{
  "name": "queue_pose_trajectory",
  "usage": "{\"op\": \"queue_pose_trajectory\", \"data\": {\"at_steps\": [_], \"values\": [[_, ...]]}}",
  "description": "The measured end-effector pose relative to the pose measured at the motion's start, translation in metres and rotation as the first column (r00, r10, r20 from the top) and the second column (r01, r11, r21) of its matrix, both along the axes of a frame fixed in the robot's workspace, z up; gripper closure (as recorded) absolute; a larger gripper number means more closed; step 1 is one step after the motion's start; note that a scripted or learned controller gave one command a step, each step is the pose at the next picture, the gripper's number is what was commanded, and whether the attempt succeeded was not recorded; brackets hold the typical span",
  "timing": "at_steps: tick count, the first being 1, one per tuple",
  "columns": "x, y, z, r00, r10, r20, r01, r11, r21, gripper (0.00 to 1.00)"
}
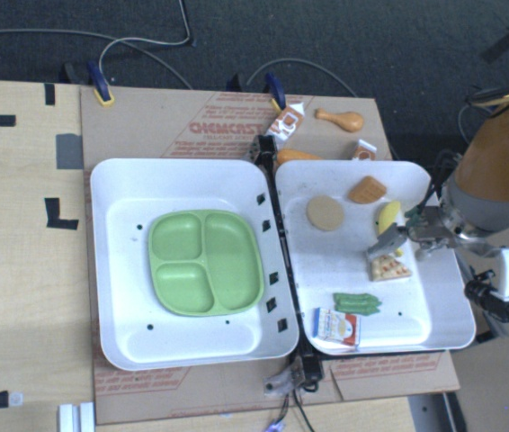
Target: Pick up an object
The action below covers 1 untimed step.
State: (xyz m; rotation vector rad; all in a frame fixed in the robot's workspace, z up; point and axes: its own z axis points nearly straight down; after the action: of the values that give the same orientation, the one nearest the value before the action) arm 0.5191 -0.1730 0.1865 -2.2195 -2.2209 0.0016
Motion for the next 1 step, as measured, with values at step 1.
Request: {"op": "queue_pose_trajectory", "data": {"at_steps": [1], "values": [[-0.0334,0.0808,-0.1007,1.0,0.001,0.002,-0.001,1.0,0.002,0.0]]}}
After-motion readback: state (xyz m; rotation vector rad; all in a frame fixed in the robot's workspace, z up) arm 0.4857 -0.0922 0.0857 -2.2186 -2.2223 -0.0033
